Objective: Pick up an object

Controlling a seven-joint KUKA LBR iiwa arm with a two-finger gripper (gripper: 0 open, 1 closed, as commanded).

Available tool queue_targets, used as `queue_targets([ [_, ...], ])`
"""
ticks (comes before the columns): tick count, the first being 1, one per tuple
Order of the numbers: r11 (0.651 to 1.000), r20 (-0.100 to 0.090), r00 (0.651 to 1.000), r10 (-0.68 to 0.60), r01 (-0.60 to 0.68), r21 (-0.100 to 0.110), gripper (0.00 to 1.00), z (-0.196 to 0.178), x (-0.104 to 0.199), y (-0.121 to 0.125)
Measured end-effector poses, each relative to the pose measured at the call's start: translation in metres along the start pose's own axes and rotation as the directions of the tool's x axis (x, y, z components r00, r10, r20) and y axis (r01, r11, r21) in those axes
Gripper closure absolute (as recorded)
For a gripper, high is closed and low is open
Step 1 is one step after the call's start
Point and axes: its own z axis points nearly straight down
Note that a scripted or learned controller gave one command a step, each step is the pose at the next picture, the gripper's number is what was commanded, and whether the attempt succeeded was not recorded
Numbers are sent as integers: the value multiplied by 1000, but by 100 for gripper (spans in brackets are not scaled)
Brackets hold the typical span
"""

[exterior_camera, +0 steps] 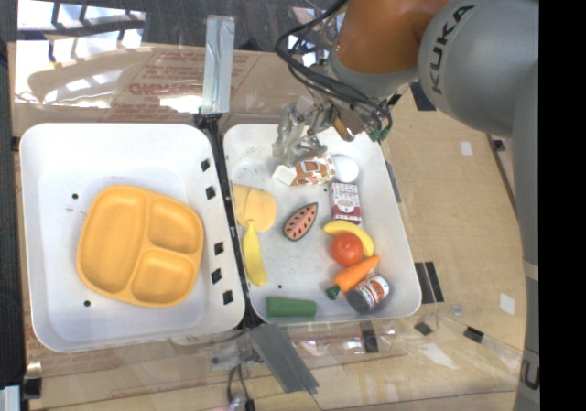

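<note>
- Reaching in from the right, the arm (pixel 476 43) hangs its tool (pixel 298 136) over the far edge of the right bin (pixel 403 244); whether the tool is wide or narrow, I cannot tell, and nothing shows held in it.
- The left bin (pixel 46 217) carries only a yellow tray (pixel 139 244) at its middle: broad, stiff and flat, probably too wide for a two-finger grasp except at its rim.
- A yellow flat piece (pixel 253 208) and a yellow strip (pixel 253 258) lie along the right bin's left wall; both look thin and hard to get under.
- A green block (pixel 291 308) sits at the near edge: it looks stiff and light, best taken across its short width.
- A small carton (pixel 346 200) lies just beyond the bin's middle: boxy, light, flat-sided, likely the easiest hold, taken across its narrow sides.
- A brown-and-white packet (pixel 311 171) lies near the far edge, just below the tool, so it is the likeliest pick; it looks light and maybe crushable.
- A melon slice (pixel 300 221) lies at the middle: hard toy plastic by the look, tapered, so it may slip.
- Banana (pixel 350 233), tomato (pixel 347 250) and carrot (pixel 354 275) crowd together toward the near right; round and smooth, they may roll away.
- A can (pixel 370 293) lies on its side at the near right corner, touching the carrot; stiff, best taken across its body.
- A white round piece (pixel 345 167) sits beside the packet; small, what it is I cannot tell.
</note>
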Motion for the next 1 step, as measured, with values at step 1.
queue_targets([
  [1,943,1,943,-332,332,4,100,37,50,-105],
])
